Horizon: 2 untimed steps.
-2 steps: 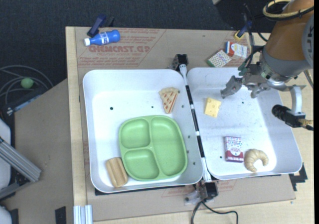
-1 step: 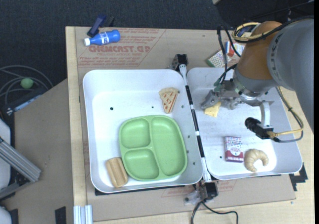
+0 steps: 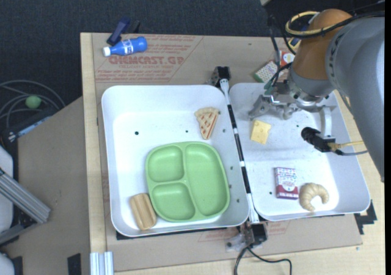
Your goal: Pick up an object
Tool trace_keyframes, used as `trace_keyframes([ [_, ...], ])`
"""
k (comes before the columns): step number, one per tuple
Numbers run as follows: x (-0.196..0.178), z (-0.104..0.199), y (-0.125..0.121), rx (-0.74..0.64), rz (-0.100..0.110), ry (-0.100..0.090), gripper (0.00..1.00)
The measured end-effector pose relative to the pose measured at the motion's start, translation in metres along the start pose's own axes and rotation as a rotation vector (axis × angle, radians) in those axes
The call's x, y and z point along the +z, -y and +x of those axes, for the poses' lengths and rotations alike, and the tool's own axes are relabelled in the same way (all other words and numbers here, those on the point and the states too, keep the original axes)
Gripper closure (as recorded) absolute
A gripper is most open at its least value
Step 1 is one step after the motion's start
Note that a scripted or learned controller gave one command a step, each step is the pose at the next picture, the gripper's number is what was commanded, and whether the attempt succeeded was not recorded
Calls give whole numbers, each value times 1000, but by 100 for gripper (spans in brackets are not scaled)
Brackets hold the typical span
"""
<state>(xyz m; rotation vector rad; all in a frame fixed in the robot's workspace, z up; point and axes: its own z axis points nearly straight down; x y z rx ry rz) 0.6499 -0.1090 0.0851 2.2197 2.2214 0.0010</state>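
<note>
In the left bin (image 3: 116,145) lie a tan bread stick (image 3: 142,211), a green three-compartment plastic plate (image 3: 185,181) and a waffle wedge (image 3: 207,122). In the right bin (image 3: 348,176), the small yellow cheese block (image 3: 261,132) looks light, stiff and slightly slick; take it across its flat sides. Nearer sit a red card box (image 3: 285,182) and a croissant (image 3: 313,195). The gripper (image 3: 273,104) hangs just beyond the cheese, its metal fingers spread, nothing between them, wrist bent steeply down.

Yellow cheese block (image 3: 261,132), flat, right bin's (image 3: 348,203) upper left
</note>
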Motion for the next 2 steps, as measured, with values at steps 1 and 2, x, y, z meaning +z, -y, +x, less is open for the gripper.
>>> trace_keyframes([
  [1, 0, 13, 34, 1, 3, -1, 0],
  [2, -10, 13, 33, 2, 1, -1, 100],
])
